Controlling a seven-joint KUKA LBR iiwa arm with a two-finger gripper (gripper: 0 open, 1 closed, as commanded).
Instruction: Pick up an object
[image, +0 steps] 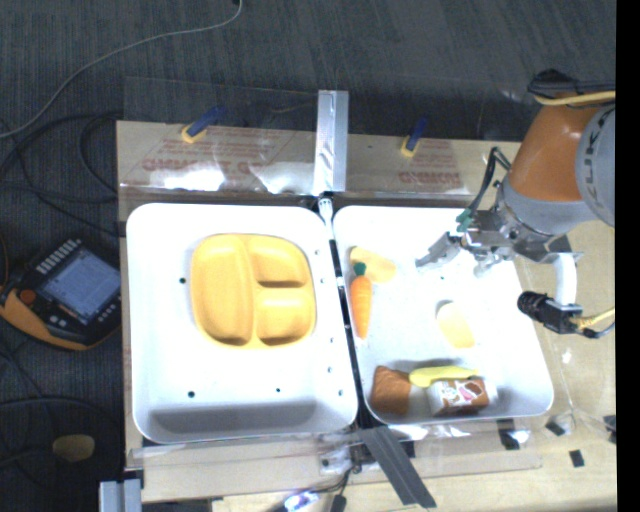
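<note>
My gripper (459, 260) hangs over the upper right part of the right bin (520, 345), open, with nothing between its fingers. An orange carrot (360, 303) lies along that bin's left wall, and a small yellow piece (368, 264) sits just above it. A pale yellow piece (456, 325) lies mid-bin, below the gripper. Along the front wall are a brown bread-like item (391, 389), a yellow banana (441, 375) and a small labelled can (459, 396).
The left bin (160, 380) holds a yellow divided plate (252, 289). A metal divider (331, 150) stands behind the two bins. A handheld pendant (62, 291) lies on the floor at the left. The arm's orange band (550, 150) is at the upper right.
</note>
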